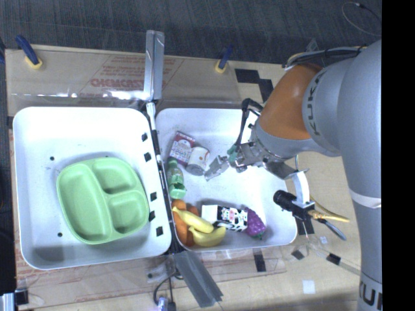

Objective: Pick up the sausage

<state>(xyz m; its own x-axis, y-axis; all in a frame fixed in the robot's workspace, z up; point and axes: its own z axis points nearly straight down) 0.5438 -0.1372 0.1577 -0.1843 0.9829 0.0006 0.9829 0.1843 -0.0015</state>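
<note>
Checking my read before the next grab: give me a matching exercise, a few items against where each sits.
Items:
1. green tray
2. banana
3. green bottle
4. gripper

Places:
A. right bin's front edge
B. above the right bin's middle
C. left bin
D. right bin, along the divider

Pairs: 1-C, 2-A, 3-D, 4-B

The arm [337, 102] is cut off by the right and bottom edges of the view. The gripper [217, 166] is too small and blurred to resolve its finger position. The orange item [181, 229] is largely covered by the banana [198, 229]. The purple item [255, 223] is partly hidden behind the black-and-white carton [227, 216]. Print on the red-and-white packet [183, 149] cannot be read. No item can be identified as the sausage with certainty.
</note>
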